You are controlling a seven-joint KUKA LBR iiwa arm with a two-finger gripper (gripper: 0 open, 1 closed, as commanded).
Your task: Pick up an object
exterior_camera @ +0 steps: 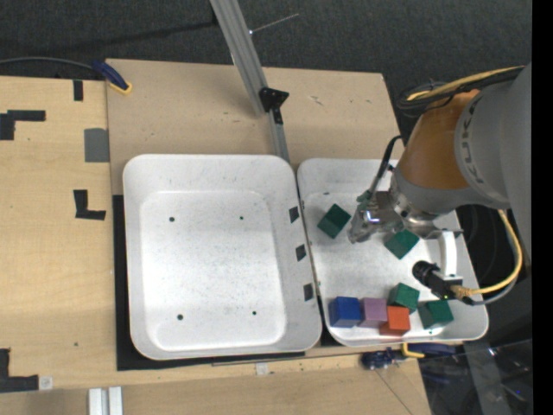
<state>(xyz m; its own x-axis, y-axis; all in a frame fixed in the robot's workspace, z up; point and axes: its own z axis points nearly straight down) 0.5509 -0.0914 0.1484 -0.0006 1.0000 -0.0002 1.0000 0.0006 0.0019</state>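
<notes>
Gripper (370, 223) low in right shallow white plastic bin (346, 175), between dark green cube (333, 221) at left and teal green cube (402, 244) at right. Jaw state: cannot tell, view too coarse. Step: approach, probably nothing held. Next: settle over one cube, close. Near edge crowded with blocks; far part open.

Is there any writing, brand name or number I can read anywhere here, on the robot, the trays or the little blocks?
None can be read.
Arm: grey shell and orange band, no legible lettering.
Two white bins: only dark dots and specks, no text.
Blocks, such as the blue block and orange block: plain coloured faces.
Black tape shapes on the bench: just marks, not letters.
</notes>
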